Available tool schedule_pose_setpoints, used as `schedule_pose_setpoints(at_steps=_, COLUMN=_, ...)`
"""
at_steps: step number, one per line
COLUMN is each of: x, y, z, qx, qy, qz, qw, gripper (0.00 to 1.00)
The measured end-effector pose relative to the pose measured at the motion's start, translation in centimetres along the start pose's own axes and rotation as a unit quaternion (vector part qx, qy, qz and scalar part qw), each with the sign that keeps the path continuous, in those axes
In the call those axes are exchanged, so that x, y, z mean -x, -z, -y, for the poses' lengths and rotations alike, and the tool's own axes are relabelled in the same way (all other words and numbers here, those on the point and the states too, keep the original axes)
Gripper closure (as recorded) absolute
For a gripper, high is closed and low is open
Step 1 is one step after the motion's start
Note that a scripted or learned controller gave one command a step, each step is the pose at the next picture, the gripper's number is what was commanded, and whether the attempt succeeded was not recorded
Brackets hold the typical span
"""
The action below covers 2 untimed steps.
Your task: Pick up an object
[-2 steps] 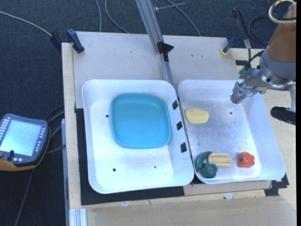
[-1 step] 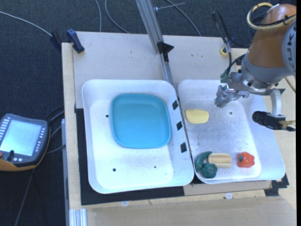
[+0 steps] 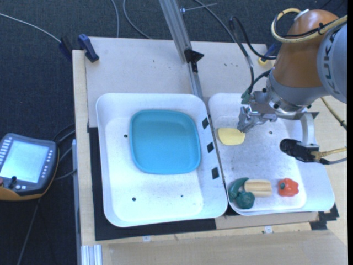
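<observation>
In the right bin (image 3: 309, 203), a pale yellow flat piece (image 3: 231, 136) lies near the left wall. My gripper (image 3: 245, 121) hangs just above and to the right of it, fingers pointing down close to its upper edge. Along the bin's front wall lie a dark green vegetable (image 3: 241, 192), a tan bread-like block (image 3: 258, 187) and a red pepper-like toy (image 3: 287, 187). Nothing shows between the fingers.
The left bin (image 3: 110, 148) holds a turquoise square plate (image 3: 165, 141). A metal post (image 3: 176, 21) rises from the divider between the bins. A handheld pendant (image 3: 25, 164) lies off the bench at left. Cables run across the dark floor behind.
</observation>
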State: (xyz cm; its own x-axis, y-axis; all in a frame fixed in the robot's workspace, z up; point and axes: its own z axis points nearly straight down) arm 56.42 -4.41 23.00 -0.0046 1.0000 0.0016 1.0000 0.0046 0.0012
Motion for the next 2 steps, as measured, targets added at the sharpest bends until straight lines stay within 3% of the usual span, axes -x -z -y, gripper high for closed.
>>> schedule_pose_setpoints(at_steps=2, x=-11.0, y=-0.2, z=3.0, qx=-0.001, qy=0.0, qz=0.0, qw=1.0, gripper=1.0)
